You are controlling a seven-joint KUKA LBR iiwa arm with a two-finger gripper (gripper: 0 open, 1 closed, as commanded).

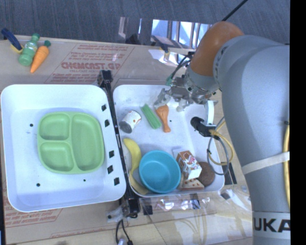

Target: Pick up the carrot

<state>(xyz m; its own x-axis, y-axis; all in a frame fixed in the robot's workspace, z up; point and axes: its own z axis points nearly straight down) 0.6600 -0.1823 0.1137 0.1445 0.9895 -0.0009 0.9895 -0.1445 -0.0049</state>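
An orange, tapered carrot-like piece (164,118) lies in the upper middle of the right bin (143,93), beside a green stick (152,116). My gripper (172,100) hangs just above the piece's upper end, at the bin's far side, and nothing is visibly held in it. The grey arm with its orange band (217,40) comes in from the right and hides the bin's right edge. A second carrot with a green top (39,58) lies outside the bins, on the bench's far left corner.
The right bin also holds a small white cup (131,120), a banana (133,152), a blue bowl (159,171), a printed box (188,165) and a brown round item (206,173). The left bin (20,188) holds a green divided plate (71,142). A green bottle (28,52) lies by the outer carrot.
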